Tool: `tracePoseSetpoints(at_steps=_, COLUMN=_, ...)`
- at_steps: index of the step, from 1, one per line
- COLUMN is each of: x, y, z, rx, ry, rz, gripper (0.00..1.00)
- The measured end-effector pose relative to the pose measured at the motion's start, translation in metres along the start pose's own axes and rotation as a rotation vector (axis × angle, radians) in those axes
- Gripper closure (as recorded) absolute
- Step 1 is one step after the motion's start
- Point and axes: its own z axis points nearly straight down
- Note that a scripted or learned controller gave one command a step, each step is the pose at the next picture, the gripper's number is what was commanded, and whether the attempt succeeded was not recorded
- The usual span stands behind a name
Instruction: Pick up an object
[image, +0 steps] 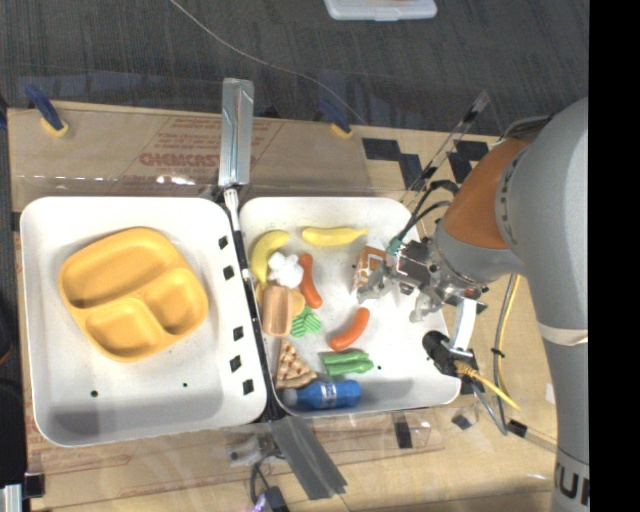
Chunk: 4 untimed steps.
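Note:
The right bin (420, 375) holds several toy foods. A yellow banana (335, 237) lies at the back and a second banana (264, 252) curves along the left wall beside a white piece (286, 268). A red sausage (311, 282) and an orange-red sausage (350, 328) lie mid-bin. A bun (277, 310), a small green piece (306, 323), a green vegetable (346, 363), a pizza slice (291, 368) and a blue bottle (328, 394) fill the front left. My gripper (369, 279) hangs low over the bin's middle right, just above the orange-red sausage and right of the red one.
The left bin (40, 400) carries a yellow divided tray (133, 290). A metal divider post (236, 130) stands between the bins at the back. Cables and the grey arm (540, 230) crowd the right bin's right wall.

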Motion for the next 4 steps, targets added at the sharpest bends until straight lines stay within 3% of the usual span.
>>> tracePoseSetpoints(at_steps=1, x=0.013, y=0.011, z=0.008, rx=-0.010, ry=0.002, rz=-0.202, gripper=0.00)
tracePoseSetpoints(at_steps=2, x=0.053, y=0.050, z=0.048, rx=-0.010, ry=0.004, rz=0.280, gripper=0.00)
tracePoseSetpoints(at_steps=3, x=0.048, y=0.078, z=-0.008, rx=-0.014, ry=0.006, rz=0.398, gripper=0.00)
tracePoseSetpoints(at_steps=4, x=0.054, y=-0.012, z=0.070, rx=-0.007, ry=0.006, rz=0.546, gripper=0.00)
